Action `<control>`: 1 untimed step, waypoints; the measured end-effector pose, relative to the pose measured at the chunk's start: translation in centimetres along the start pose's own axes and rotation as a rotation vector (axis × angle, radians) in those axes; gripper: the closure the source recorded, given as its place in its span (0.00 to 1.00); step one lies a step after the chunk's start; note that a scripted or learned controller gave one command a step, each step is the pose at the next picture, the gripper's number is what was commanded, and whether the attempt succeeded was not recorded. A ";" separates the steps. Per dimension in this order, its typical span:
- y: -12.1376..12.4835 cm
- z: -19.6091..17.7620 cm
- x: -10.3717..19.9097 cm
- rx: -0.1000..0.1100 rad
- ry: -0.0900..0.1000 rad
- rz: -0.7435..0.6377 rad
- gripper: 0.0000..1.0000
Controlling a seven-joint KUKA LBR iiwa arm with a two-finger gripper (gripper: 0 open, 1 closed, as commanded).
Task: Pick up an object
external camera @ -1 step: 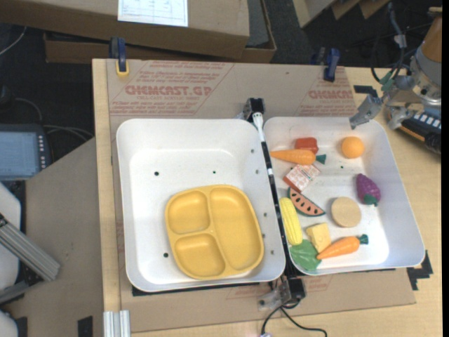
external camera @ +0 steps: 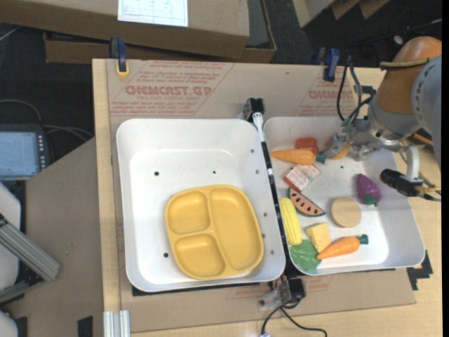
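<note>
The right bin (external camera: 400, 255) holds several toy foods. Among them are an orange carrot (external camera: 295, 156) lying at the back, a red piece (external camera: 306, 144) behind it, a red-and-white packet (external camera: 302, 177), a watermelon slice (external camera: 307, 204), a corn cob (external camera: 290, 221), a cheese wedge (external camera: 319, 235), a second carrot (external camera: 340, 246) on a green leaf (external camera: 302, 257), a tan round disc (external camera: 346, 213) and a purple eggplant (external camera: 367, 188). My gripper (external camera: 340, 146) is low at the bin's back, just right of the first carrot's thick end. A small yellow-orange piece (external camera: 342, 153) shows right at its tip.
The left bin (external camera: 140, 153) holds a yellow divided plate (external camera: 212, 230) toward its front. A black clip (external camera: 254, 108) sits where the two bins meet at the back. The arm's grey body (external camera: 403, 104) overhangs the right bin's far right corner.
</note>
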State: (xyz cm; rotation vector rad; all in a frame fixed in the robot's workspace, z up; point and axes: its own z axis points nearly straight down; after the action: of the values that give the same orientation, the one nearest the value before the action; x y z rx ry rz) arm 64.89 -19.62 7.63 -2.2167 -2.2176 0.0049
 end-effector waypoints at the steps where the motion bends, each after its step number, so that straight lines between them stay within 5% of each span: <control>1: 1.8 -0.7 2.6 -0.007 -0.002 -0.003 0.00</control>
State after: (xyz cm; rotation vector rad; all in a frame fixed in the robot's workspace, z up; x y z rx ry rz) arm 66.71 -17.00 8.28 -2.2182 -2.2255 -0.0001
